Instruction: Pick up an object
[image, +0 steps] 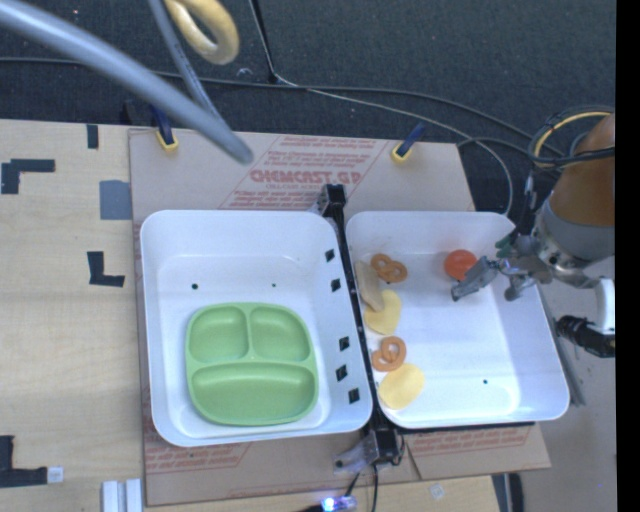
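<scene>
The left bin (160, 260) holds a green divided plate (250, 362). The right bin (520, 400) holds pretzels (388, 268), yellow chips (400, 385) and an orange ball (459, 263) near its far wall. The claw (492, 280) hovers just beside the ball, released, grasping nothing.

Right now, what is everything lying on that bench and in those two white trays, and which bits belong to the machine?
Shallow white plastic bins: 2, white, side by side; left bin, right bin.
Green three-compartment plastic plate: 1, green, in left bin.
Small orange-red round object: 1, right bin, upper middle.
Brown pretzel-shaped pieces: 2, right bin's left side.
Pale yellow flat pieces: 2, right bin's left side.
Grey arm with orange band: 1, right.
End effector: 1, over right bin.
</scene>
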